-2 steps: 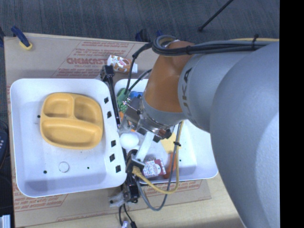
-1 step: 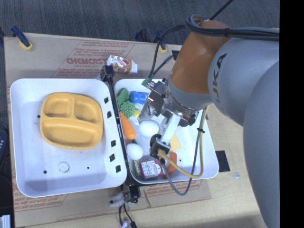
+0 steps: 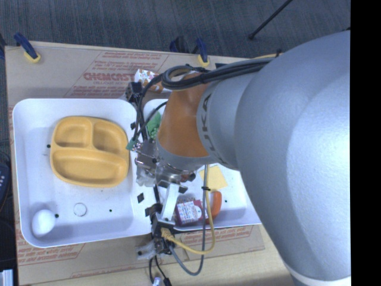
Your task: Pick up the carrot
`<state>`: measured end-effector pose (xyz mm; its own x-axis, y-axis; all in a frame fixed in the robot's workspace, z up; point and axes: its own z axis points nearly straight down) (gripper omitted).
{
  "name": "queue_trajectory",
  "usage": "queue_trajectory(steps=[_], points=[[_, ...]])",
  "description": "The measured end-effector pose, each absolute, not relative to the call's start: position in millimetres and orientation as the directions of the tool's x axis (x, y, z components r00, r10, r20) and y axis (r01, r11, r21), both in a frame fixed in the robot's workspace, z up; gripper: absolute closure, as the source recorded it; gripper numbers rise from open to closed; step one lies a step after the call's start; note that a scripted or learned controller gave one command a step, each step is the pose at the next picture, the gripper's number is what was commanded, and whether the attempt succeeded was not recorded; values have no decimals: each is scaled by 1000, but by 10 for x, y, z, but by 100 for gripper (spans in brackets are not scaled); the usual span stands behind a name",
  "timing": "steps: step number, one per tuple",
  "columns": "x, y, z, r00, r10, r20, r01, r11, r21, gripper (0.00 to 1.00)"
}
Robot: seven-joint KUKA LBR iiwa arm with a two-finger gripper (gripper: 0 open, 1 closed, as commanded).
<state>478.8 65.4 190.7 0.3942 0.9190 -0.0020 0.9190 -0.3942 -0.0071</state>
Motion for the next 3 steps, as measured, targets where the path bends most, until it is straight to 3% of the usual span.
queue_trajectory(steps=[1,2,3], points=[[4762,198,2655,341,940,-1,940,-341,-3,100],[4754,255,1908,195,981,-1,981,-195,-7,100],[4764,-77,2568,180,984,0,984,-180,-3,100]])
